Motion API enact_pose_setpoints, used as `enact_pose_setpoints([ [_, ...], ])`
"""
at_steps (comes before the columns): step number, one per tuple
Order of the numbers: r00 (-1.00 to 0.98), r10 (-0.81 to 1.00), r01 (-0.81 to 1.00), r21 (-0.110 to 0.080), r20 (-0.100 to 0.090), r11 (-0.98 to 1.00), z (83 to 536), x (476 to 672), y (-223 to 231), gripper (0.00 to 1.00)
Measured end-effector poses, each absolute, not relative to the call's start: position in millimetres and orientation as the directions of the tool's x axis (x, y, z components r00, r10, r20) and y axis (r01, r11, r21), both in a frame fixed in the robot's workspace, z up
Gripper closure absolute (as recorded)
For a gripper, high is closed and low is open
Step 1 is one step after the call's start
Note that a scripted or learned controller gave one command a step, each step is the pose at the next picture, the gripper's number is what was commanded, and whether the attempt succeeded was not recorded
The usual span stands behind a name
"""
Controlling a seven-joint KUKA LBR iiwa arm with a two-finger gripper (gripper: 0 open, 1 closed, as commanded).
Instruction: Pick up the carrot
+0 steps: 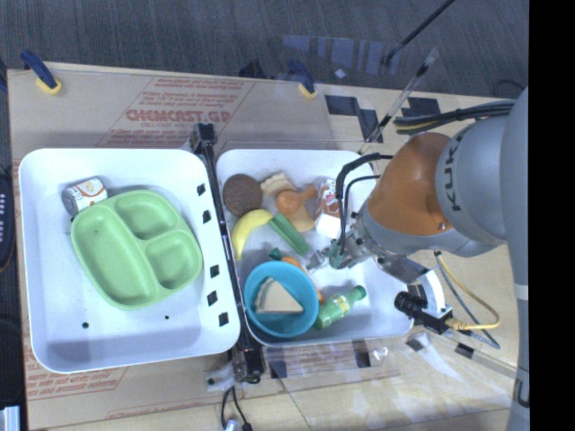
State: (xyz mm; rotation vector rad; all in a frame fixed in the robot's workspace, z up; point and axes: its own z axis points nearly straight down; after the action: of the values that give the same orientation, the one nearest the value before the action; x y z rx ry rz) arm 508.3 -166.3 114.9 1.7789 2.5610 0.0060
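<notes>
Claw [331,257] half hidden under wrist, grip state unclear; carrot [289,261] just left, partly behind blue bowl [280,301].

In the right bin [377,326], the gripper [331,257] hangs low just right of the blue bowl [280,299], near the carrot [292,201]. A banana [248,228] lies above the bowl, a green bottle [340,307] touches its right. The green tray [137,246] fills the left bin [45,330].
</notes>
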Motion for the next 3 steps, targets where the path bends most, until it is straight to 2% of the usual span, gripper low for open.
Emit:
enact_pose_setpoints([
  [1, -0.347, 0.937, 0.937, 0.025, -0.031, 0.348, 116.9, 510.6, -169.7, 0.00],
  [2, -0.289, 0.957, 0.957, 0.003, -0.014, 0.289, 95.4, 546.8, -106.2, 0.00],
  [3, -0.056, 0.998, 0.998, -0.002, -0.005, 0.056, 92.8, 543.1, -104.7, 0.00],
])
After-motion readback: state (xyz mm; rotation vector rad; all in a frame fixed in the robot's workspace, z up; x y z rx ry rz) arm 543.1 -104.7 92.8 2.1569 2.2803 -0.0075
